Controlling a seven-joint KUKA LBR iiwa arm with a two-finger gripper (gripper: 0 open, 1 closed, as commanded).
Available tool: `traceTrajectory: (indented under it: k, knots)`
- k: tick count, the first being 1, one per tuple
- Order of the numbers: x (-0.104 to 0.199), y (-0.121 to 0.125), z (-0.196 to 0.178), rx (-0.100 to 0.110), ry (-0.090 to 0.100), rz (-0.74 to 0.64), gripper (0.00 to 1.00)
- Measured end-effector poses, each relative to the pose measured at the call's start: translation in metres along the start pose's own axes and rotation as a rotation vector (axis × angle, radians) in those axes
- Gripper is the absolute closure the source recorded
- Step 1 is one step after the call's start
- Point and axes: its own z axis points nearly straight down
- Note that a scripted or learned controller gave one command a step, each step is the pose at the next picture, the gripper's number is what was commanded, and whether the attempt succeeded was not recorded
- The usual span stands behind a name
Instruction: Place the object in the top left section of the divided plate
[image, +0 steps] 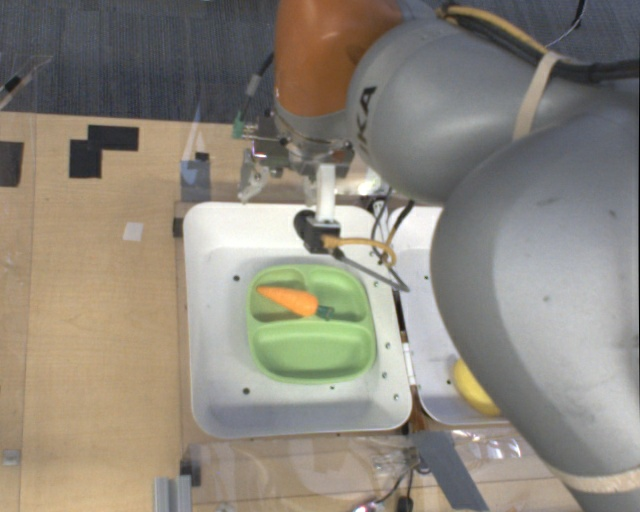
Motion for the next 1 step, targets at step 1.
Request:
traceTrajectory:
  k: [1]
  knots:
    - [-0.0190,0.0012,-0.0591,-0.003,0.000,0.201,0.00]
